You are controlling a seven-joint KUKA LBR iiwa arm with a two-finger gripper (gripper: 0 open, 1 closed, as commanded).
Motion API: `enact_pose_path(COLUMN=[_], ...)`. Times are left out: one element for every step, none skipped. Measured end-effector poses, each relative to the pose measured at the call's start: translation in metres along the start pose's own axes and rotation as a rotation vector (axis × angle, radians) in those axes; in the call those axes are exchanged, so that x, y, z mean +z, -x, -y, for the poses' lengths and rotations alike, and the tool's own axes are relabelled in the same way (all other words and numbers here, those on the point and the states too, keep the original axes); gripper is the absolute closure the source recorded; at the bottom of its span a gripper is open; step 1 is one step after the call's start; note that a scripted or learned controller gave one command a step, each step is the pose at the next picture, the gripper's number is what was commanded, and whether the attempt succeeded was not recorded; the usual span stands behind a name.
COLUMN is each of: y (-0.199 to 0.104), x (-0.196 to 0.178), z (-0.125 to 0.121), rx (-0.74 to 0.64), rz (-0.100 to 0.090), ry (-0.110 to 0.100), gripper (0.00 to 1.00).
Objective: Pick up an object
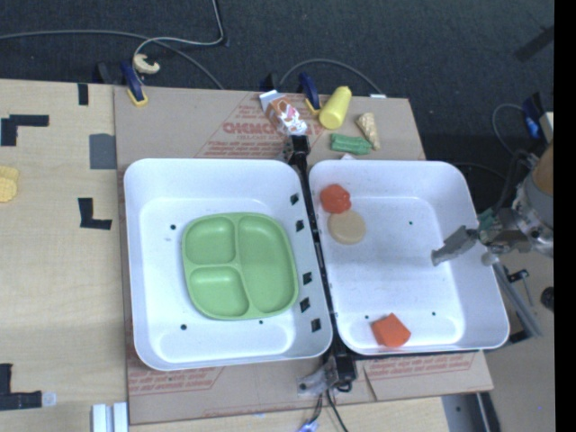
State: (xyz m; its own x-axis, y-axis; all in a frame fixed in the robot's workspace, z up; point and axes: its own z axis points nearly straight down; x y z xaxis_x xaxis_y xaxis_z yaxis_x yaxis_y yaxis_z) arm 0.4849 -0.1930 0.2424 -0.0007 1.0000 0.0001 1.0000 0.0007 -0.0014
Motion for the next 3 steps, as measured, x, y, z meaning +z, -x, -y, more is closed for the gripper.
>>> enact_pose_path(y=[-0.049, -0.092, -0.116], x=[0.156, 0.156, 0.057], z=[0.0, -0.059, -0.142], rx=[-0.001, -0.002, -0.001], rz=[-0.002, 0.001, 0.001], ry=[0.004, 0.008, 0.004], gripper=[0.0, 0.0, 0.0])
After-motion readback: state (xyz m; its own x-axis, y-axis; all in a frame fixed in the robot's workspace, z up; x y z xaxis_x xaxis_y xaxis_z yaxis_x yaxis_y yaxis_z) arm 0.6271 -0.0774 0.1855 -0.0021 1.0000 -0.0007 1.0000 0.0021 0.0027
